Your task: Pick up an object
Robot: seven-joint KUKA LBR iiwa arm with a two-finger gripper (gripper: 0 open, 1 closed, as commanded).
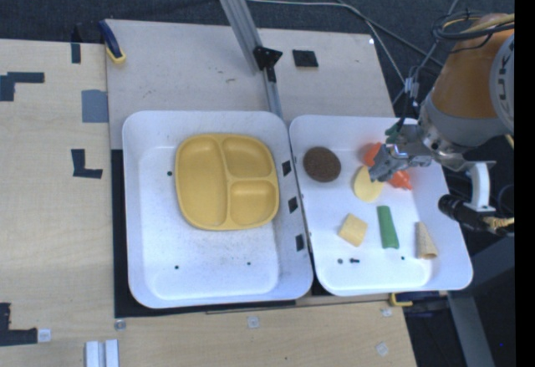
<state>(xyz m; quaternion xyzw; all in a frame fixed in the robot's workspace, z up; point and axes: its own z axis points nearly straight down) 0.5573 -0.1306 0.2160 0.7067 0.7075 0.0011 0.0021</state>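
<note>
My hand (386, 163) low in right bin (451, 273), over pale yellow piece (364, 186), orange piece (402, 180) just beside. Grip state: cannot tell. Judgement: centre on one piece, descend straight, avoid neighbour.

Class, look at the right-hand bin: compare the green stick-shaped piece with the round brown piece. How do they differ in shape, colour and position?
Shape: the green stick is long and narrow, while the brown piece is a round disc.
Colour: the green stick is bright green; the brown piece is dark brown.
Position: the brown piece lies near the bin's upper left, the green stick lower and nearer the middle.
Shared: both lie in the right bin, apart from the gripper.
</note>
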